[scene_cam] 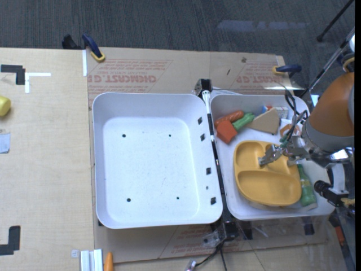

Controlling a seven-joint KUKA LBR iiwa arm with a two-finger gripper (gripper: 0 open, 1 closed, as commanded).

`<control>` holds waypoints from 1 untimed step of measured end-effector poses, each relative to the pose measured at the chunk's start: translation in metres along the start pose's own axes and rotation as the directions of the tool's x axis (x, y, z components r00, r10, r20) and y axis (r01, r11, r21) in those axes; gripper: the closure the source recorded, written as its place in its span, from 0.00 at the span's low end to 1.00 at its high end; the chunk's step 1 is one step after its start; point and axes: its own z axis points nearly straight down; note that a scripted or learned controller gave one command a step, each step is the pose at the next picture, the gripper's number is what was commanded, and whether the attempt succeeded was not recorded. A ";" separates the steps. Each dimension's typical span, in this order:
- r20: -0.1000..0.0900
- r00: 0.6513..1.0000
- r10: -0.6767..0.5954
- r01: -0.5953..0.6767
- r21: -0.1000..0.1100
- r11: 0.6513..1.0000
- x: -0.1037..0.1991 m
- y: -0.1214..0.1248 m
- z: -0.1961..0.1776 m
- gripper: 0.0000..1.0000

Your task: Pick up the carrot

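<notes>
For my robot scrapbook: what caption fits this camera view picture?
The robot's hand hovers over a yellow dish in the right bin, near the carrot.

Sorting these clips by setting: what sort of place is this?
Likely a robotics lab bench: two white bins on clamped cardboard, toy items like the carrot, and a robot arm.

Two white bins (152, 100) (side by side), one carrot (236, 117), one yellow dish (268, 176)

A yellow divided dish (269, 176) and red block (225, 131) lie in the right bin (246, 210).
</notes>
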 end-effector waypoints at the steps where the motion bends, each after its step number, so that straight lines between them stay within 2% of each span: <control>1: 0.019 0.955 0.296 -0.296 0.003 0.955 0.057 0.048 0.007 0.00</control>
